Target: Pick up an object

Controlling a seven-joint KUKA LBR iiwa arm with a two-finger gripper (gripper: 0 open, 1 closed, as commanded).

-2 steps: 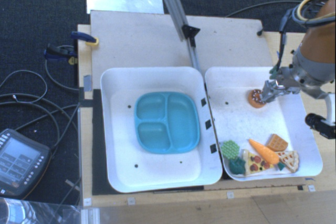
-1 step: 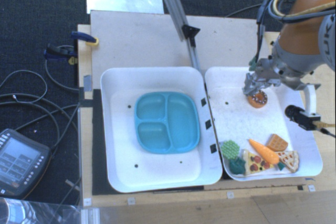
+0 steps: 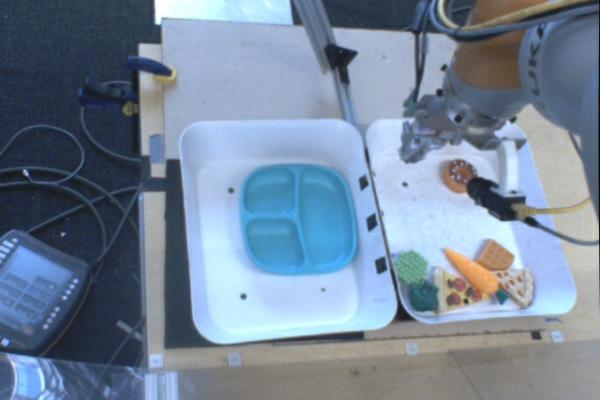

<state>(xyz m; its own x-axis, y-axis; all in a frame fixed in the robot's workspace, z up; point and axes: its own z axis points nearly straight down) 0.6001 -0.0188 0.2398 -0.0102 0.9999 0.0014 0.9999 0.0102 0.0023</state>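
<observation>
Two bins: shallow white plastic trays with rounded corners, side by side on the pale board worktop (image 3: 253, 70); left bin (image 3: 202, 229), right bin (image 3: 544, 229).
Gripper: gripper (image 3: 415, 143) sits over the upper left part of the right bin, grey metal, pointing down; whether its fingers are spread or pressed together cannot be told, and nothing shows between them.
Arm: grey with a glossy orange band (image 3: 511, 9) above the wrist, leaning in from the right, yellow and black cables looped over it.
Plate: smooth turquoise plate (image 3: 298, 218) with three compartments, rounded square, in the left bin, well to the gripper's lower left.
Doughnut: small round doughnut (image 3: 459, 174), brown with pale sprinkles, just to the gripper's lower right.
Toy food: below the gripper, at the bin's near edge: bumpy green piece (image 3: 410, 266), pizza slice (image 3: 455, 288), smooth orange carrot (image 3: 472, 270), gridded brown waffle (image 3: 495, 254), second pizza slice (image 3: 517, 287).
Contact: gripper and toys apart.
</observation>
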